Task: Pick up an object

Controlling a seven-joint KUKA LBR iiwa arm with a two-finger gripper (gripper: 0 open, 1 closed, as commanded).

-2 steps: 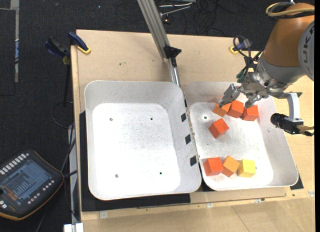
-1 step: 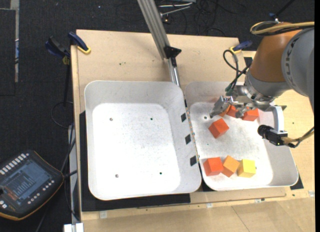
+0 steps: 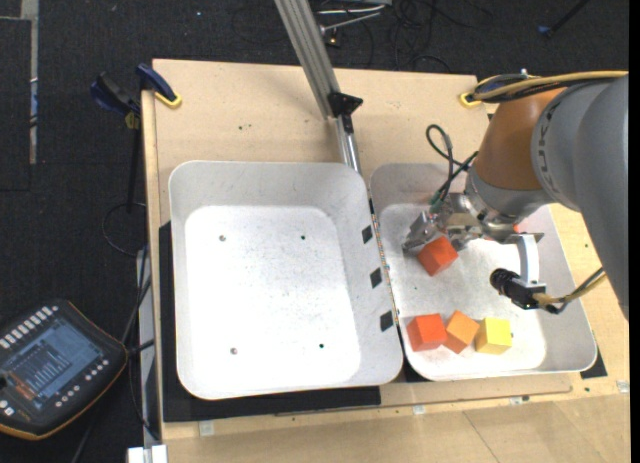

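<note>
Grey two-finger gripper point(image 3: 432, 236) right of centre frame, over right shallow white bin point(image 3: 570, 351). Small red-orange cube point(image 3: 437, 256) at jaws' tips; grip state: cannot tell. Advice: confirm cube seated, lift straight, slow.

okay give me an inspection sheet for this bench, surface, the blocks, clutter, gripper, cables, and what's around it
Surface: tan bench board bearing two shallow white bins side by side, left bin and right bin.
Job's things: red-orange block at the gripper tip, tilted; along the right bin's near side a row of red block, orange block and yellow block, close together.
Clutter: black tabs along the seam between the bins.
Grippers: gripper over the right bin, right at the tilted block; grasp cannot be confirmed.
Cables: black cable looping at the wrist; loose cables on the floor.
Surroundings: teach pendant at lower left, metal pole, blue clamp.
</note>
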